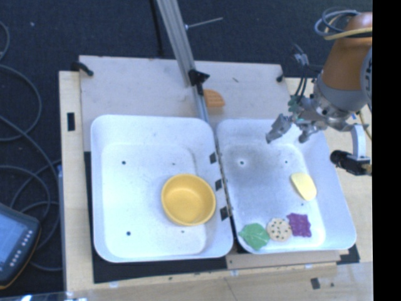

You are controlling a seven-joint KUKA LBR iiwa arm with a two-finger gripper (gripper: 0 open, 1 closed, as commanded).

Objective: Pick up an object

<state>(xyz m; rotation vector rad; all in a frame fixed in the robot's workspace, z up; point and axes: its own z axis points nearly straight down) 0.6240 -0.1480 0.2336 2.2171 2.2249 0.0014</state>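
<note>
End effector [291, 131] fingers apart, holding nothing, above right bin [332, 168]. Nearest candidate: yellow flat piece [303, 185]; probably light, stiff, slippery; best pinched across narrow edges.

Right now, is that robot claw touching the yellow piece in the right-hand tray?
Apart. The camera view shows the gripper over the right bin's far end, with bare white floor between it and the yellow piece.

Grey arm [338, 96], orange band [348, 55]
</note>
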